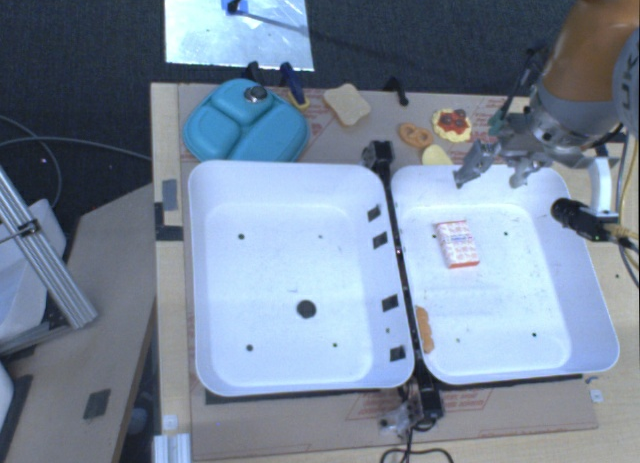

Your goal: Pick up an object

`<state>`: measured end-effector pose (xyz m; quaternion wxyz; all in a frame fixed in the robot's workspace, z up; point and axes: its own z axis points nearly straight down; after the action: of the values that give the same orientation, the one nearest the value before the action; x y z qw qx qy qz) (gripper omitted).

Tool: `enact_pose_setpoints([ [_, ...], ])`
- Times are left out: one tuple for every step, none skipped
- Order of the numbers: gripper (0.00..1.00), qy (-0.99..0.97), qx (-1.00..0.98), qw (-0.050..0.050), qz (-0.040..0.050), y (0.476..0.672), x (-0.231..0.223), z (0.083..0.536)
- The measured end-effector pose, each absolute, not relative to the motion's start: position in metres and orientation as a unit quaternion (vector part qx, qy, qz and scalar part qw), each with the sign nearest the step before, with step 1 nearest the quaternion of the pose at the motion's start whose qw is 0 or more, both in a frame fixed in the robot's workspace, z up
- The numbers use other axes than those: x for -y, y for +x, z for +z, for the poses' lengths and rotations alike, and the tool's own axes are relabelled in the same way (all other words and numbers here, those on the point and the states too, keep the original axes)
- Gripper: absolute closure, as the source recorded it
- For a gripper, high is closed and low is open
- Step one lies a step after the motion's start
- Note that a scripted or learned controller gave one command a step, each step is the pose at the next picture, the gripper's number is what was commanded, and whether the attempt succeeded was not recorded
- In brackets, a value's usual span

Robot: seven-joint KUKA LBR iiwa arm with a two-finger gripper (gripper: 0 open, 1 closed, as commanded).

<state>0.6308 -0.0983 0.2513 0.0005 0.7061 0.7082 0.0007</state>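
Noted gripper point(496, 165) spread and empty over far rim of right bin point(560, 351), upper right of frame, approx. staged for descent; pick target, small red-white box point(456, 243), flat on bin floor nearby, apart from fingers.

The right bin point(560, 281) lies mostly bare: a small red-and-white box point(456, 244) sits alone near its middle with open floor all round, and what may be a biscuit point(424, 329) hugs its left wall. The gripper point(495, 166) hangs over the far rim. A small dark disc point(306, 308) dots the left bin point(250, 251).
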Motion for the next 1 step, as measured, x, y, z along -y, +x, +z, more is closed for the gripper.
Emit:
enact_pose_setpoints([
  [0.0,0.705,-0.709,-0.003,-0.0017,0.6673,0.0842,0.1231],
])
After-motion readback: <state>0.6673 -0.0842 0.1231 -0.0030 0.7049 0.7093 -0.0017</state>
